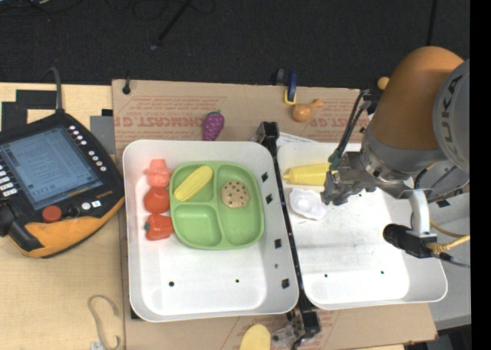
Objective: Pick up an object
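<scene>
Nearest me, at the front edge of the bench [54, 287], a yellow toy [255, 336] lies just outside the bins. Behind it the left bin [199, 287] holds a green divided plate [219, 204] with a corn cob [192, 182] and a cookie [235, 194] in two of its compartments, and three red and pink toys [156, 199] stacked along the plate's left side.

In the right bin [368, 264] the gripper [335, 189] hangs low, just right of a yellow piece [307, 175] and just above a small white object [307, 204]. Whether the jaws are apart or together I cannot tell; the wrist hides them. Nothing is visibly held.

I'd say this is the approach step, with the grasp not yet made. The next move calls for settling over one of those two pieces and closing squarely on it.

Beyond the bins, a purple toy [213, 125] and an orange toy [304, 110] rest on the cardboard [169, 110].
</scene>
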`<state>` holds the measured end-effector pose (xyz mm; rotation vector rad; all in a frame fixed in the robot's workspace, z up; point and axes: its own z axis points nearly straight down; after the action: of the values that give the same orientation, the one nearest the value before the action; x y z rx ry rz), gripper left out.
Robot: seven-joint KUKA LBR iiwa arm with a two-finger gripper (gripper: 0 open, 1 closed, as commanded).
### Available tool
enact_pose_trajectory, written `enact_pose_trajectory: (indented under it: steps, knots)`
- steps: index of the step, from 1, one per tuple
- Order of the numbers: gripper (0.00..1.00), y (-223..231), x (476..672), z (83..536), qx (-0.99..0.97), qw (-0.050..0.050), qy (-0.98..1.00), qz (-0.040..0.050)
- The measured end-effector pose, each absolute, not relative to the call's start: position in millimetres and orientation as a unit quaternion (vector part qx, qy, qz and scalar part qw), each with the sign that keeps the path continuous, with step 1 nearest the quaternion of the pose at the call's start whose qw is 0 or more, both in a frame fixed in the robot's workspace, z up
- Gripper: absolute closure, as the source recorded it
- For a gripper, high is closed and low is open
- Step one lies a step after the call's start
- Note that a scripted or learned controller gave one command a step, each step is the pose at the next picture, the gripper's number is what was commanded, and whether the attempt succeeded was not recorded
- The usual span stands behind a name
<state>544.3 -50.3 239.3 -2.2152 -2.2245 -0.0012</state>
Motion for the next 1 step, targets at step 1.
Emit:
enact_pose_trajectory:
  steps: [1]
  knots:
    - [1.0,3.5,548.1,219.8,-0.706,0.002,-0.708,0.0012]
